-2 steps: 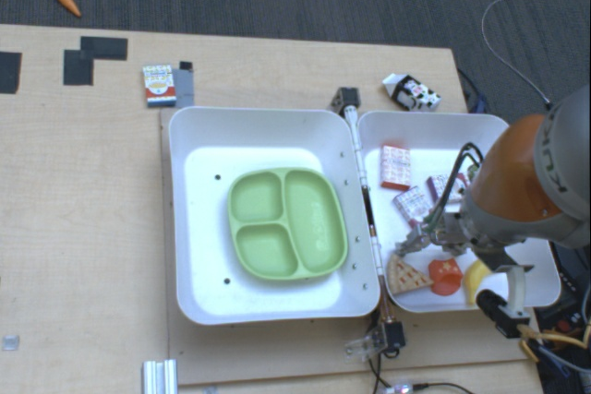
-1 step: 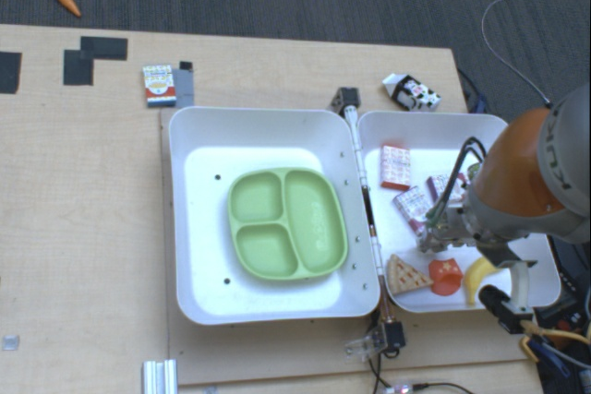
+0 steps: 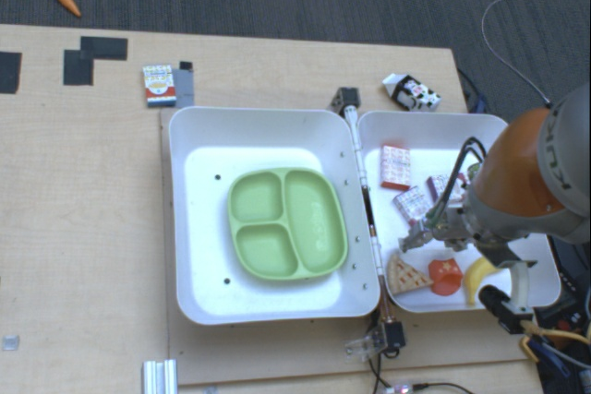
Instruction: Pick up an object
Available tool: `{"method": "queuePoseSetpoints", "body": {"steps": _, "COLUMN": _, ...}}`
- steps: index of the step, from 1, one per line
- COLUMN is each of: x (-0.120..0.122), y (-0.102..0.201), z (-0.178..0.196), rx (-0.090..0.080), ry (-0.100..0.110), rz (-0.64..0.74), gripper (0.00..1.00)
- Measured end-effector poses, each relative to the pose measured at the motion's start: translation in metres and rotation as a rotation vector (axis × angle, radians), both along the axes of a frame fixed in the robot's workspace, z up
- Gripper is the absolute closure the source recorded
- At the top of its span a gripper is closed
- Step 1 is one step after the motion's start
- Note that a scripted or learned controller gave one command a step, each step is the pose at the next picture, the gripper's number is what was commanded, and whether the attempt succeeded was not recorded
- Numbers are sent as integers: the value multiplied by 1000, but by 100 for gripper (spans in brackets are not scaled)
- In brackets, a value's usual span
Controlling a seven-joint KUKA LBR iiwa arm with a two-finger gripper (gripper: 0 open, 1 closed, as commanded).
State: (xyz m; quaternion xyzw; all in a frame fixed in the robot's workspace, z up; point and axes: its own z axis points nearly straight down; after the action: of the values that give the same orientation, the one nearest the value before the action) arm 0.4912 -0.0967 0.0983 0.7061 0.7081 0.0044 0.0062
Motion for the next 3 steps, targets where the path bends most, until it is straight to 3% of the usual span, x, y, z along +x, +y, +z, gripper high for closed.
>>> {"method": "queuePoseSetpoints", "body": {"steps": 1, "x": -2, "y": 7, "z": -11, "rx": -1, "ry": 6, "rz": -2, "gripper": 0}}
{"method": "queuePoseSetpoints", "body": {"steps": 2, "x": 0, "y": 8, "z": 0, "rx": -1, "ry": -1, "rz": 2, "gripper": 100}}
{"method": "queuePoseSetpoints", "body": {"steps": 3, "x": 0, "y": 8, "z": 0, "rx": -1, "ry": 0, "rz": 1, "gripper": 0}}
